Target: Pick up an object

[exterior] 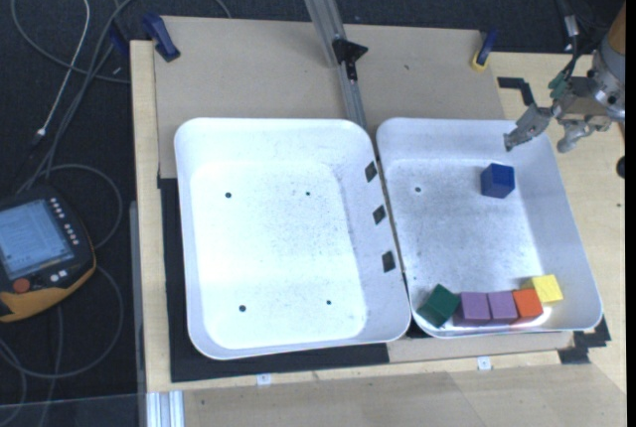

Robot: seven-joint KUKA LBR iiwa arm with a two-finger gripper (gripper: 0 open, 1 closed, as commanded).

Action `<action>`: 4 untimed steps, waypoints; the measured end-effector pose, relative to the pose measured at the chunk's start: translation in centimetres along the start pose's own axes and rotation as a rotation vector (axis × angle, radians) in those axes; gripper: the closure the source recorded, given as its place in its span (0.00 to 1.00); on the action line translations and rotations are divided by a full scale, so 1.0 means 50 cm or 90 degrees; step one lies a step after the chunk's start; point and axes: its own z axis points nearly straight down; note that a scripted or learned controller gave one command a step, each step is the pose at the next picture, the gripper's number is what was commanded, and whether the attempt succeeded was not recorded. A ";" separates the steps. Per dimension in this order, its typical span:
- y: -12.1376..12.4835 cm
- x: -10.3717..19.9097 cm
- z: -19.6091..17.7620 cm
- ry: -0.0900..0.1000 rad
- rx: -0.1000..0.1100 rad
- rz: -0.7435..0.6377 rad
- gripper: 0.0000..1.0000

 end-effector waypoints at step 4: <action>0.011 0.103 0.246 0.001 -0.003 0.000 1.00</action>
